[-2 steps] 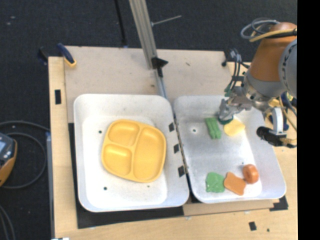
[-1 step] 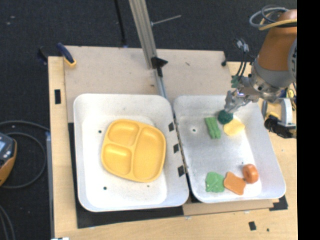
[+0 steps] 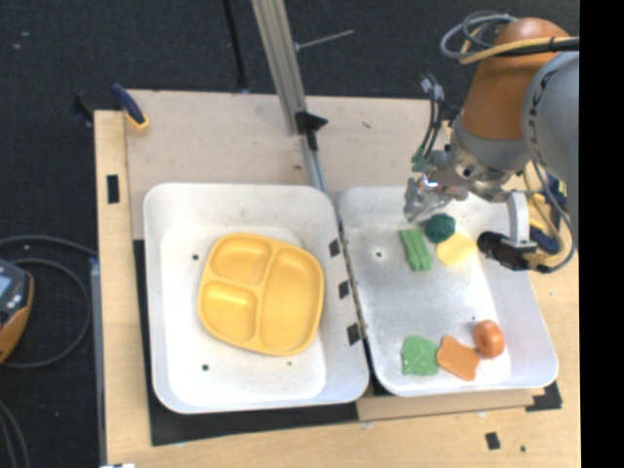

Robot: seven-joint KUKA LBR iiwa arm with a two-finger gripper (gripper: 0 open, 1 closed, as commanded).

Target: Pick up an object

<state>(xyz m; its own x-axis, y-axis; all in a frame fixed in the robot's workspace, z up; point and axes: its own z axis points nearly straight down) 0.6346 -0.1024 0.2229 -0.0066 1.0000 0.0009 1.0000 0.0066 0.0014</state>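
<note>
Nearest the camera sit an orange block [image 3: 457, 357] and a green piece [image 3: 419, 356], while my hand [image 3: 426, 196], grip state unclear to me, hovers over the right bin's [image 3: 385, 291] green stick [image 3: 415, 250]; I should descend squarely, straddling it.

A robotics lab or test room: a plywood table [image 3: 224, 139] on dark carpet [image 3: 117, 27] carries two white bins [image 3: 175, 378], an aluminium rail [image 3: 278, 47] rises behind them, loose cables [image 3: 44, 261] trail on the floor, and a grey-and-orange robot arm [image 3: 512, 76] reaches in.
</note>
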